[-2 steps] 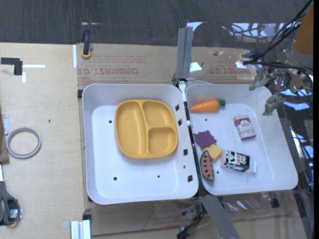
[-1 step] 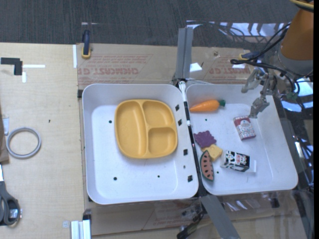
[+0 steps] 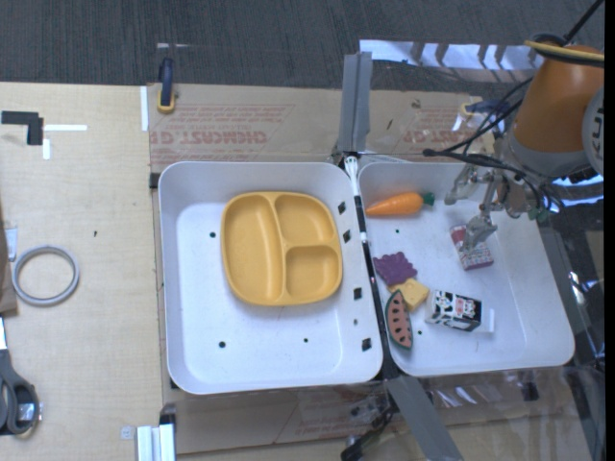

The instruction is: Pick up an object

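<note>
On your left, a roll of grey tape lies flat on the pale wooden bench. Near it, at the bench's near-left corner, you see scissors. At the far edge, a yellow-handled clamp grips the brown cardboard sheet behind the bins.

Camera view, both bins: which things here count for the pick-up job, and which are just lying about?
For the job:
- gripper, over the right bin
- small box under it
- carrot
- milk carton
- watermelon slice
- purple piece
- yellow piece

Lying about:
- yellow divided plate in the left bin
- tape roll
- scissors
</note>
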Controlling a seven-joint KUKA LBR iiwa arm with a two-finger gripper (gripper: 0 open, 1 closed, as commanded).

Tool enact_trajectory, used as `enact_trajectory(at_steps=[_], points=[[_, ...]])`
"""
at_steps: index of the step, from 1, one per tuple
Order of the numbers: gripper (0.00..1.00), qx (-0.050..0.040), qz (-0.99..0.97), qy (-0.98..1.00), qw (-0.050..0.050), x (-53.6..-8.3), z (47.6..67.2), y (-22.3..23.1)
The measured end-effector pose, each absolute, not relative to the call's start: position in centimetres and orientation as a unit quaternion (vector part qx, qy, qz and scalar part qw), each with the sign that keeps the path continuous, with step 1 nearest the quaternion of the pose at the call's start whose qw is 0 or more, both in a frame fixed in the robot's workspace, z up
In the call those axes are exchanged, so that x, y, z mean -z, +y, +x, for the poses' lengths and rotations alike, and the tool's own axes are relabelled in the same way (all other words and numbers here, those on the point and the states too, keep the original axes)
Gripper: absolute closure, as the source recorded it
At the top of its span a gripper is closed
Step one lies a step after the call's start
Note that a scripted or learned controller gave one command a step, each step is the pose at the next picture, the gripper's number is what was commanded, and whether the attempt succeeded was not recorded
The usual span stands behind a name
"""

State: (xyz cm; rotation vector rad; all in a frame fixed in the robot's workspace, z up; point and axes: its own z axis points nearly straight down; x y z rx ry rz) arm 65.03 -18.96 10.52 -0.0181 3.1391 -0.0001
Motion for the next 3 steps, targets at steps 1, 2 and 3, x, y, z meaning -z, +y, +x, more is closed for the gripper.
enact_trajectory(at_steps=[1,2,3], points=[[0.00,0.0004,0.124,0.992,0.002,-12.8,65.5,-22.2],[0.00,0.0001,0.237,0.972,0.000,-13.7,63.5,-18.2],[0.00,0.0002,0.243,0.970,0.001,-15.0,60.7,-22.3]])
